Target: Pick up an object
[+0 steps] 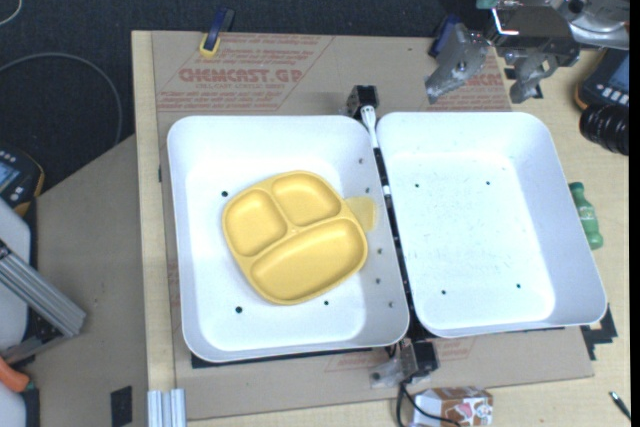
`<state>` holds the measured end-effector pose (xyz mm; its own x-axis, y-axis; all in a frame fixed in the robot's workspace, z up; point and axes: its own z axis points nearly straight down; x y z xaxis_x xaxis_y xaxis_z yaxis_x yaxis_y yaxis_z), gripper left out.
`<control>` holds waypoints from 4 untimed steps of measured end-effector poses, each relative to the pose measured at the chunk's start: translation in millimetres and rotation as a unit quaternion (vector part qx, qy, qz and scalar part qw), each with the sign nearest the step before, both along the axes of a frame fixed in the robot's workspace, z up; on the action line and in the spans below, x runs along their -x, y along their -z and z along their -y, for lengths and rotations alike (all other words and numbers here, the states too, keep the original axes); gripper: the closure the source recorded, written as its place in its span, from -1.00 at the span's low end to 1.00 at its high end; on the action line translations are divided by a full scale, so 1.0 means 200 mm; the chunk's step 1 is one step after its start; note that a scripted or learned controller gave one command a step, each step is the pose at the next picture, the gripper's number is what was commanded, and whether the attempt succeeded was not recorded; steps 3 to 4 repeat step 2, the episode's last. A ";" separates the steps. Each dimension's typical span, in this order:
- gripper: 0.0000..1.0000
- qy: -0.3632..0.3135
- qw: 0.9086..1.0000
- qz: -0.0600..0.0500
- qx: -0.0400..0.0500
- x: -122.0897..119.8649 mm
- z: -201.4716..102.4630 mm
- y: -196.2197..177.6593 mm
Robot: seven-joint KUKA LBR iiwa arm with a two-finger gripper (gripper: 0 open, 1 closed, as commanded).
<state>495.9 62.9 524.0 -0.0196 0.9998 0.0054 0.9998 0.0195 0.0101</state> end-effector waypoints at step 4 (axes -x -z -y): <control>1.00 0.010 1.000 -0.012 0.004 0.09 0.01 0.61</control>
